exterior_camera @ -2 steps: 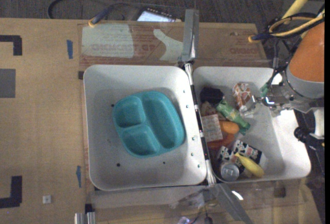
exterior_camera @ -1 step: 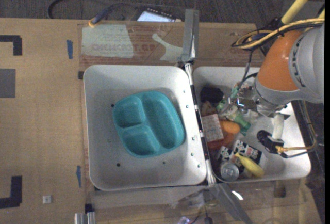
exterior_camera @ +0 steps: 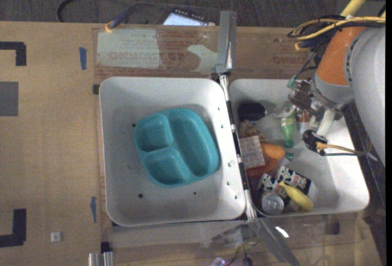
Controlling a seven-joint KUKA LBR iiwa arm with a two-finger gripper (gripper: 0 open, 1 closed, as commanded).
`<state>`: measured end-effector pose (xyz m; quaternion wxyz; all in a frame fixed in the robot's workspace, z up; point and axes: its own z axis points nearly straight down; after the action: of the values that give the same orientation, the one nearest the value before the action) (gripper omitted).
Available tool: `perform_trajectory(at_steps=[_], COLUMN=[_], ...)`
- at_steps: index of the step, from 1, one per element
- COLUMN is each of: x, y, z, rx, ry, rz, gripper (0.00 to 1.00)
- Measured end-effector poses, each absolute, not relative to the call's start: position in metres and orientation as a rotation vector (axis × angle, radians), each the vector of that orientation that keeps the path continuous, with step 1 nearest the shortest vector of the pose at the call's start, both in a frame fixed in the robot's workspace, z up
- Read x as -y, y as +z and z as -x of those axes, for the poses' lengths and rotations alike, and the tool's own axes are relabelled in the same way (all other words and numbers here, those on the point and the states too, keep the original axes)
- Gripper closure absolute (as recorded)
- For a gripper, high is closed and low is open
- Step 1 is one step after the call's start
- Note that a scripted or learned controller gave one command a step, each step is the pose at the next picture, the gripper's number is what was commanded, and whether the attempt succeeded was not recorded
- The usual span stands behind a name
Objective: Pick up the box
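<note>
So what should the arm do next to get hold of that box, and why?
Probably slide the tool toward the near corner of the right bin and lower it. It sits high over the bin's far side, while the black-and-white box lies flat there among a can and a banana.

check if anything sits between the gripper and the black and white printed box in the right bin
Probably yes. The gripper hangs over the right white bin, while the black and white printed box lies lower left of it. A green bottle stands near the gripper on that side, and a yellow banana lies on the box's lower edge.
</note>
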<state>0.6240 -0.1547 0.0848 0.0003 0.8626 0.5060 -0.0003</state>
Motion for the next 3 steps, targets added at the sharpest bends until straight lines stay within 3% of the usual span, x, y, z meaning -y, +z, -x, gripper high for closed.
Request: perform_trajectory(at_steps=[1, 2, 3], x=[0.152, 0.064, 0.001], y=[0.097, 0.185, 0.300], z=[-0.626, -0.637, -0.606], rx=[-1.595, -1.113, -1.196], ry=[0.003, 0.000, -0.002], rz=[-2.703, -2.938, -2.905], gripper=[1.00, 1.00, 1.00])
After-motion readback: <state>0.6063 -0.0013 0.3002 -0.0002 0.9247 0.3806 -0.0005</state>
